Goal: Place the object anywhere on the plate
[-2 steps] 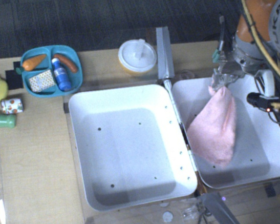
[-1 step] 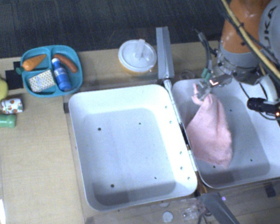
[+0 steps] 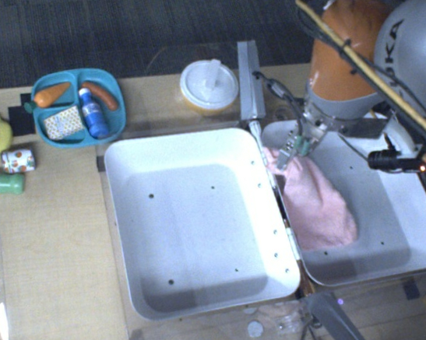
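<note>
- The counter [image 3: 53,266] carries two shallow white bins side by side, so that things can be moved from one to the other within the arm's reach.
- The left bin [image 3: 197,222] is seen with a bare white floor; no plate can be made out in it, so where the cloth is meant to go cannot be told.
- The right bin [image 3: 393,218] holds the task's thing, and the arm [image 3: 354,51] is reached in over its upper left corner from the right.
- The pink cloth [image 3: 316,202] is lain crumpled along the right bin's left wall, its upper corner drawn up toward the claw, which suggests that a lift by that corner is being tried.
- A blue divided tray [image 3: 78,105] of toy food is set on the counter beyond the left bin, well apart from the work.
- A round lidded cup [image 3: 209,85] is stood near the bins' far edge.
- The claw [image 3: 298,145] is poised at the cloth's upper corner; whether it is open or closed on the fabric cannot be told.
</note>
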`<action>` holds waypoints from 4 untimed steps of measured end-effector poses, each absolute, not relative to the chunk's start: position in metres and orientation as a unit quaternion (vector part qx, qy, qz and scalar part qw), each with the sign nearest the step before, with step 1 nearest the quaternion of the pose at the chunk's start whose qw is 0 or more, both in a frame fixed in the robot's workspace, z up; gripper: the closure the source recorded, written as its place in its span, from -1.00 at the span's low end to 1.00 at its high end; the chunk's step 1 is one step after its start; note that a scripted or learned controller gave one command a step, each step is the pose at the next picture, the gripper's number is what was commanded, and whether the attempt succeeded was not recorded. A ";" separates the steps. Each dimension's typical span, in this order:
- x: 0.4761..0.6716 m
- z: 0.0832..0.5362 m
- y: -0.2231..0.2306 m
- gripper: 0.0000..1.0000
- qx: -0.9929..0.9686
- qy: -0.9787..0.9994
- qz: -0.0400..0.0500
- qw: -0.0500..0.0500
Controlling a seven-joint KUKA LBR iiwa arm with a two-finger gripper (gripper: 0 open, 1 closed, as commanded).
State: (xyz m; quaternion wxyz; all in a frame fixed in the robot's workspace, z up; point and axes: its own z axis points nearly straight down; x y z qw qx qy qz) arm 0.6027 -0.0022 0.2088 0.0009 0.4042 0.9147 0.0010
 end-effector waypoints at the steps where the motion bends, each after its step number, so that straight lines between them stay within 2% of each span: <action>1: 0.593 0.222 0.048 1.00 0.214 0.977 0.001 0.002; 2: 0.572 0.214 0.093 1.00 0.017 1.000 0.001 0.001; 3: 0.548 0.212 0.142 1.00 -0.001 1.000 0.001 0.001; 4: 0.535 0.220 0.192 1.00 -0.002 1.000 0.001 0.002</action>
